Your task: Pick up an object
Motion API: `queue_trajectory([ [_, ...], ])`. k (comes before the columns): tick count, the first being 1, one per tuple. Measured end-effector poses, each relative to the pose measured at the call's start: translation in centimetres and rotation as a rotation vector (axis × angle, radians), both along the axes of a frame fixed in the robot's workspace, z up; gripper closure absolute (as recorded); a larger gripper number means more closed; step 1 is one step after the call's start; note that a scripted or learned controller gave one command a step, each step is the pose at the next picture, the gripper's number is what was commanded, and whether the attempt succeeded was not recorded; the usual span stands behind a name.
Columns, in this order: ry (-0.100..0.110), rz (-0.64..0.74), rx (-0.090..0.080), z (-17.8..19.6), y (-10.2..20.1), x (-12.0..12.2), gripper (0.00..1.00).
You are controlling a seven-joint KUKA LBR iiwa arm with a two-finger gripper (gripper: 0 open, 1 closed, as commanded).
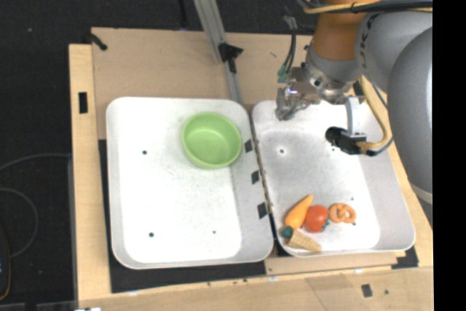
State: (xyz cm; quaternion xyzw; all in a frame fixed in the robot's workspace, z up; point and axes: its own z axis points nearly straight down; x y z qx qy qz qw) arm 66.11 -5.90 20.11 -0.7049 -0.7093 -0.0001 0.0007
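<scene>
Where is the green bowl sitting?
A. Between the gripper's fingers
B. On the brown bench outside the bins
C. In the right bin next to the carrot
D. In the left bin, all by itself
D: the green bowl sits in the left bin with nothing else in it, while the carrot lies in the right bin.
</scene>
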Motion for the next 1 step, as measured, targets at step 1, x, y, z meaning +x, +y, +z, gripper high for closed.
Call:
queue_trajectory([
  [1,-0.004,0.002,0.001,1.76,6.01,-0.36,1.00],
])
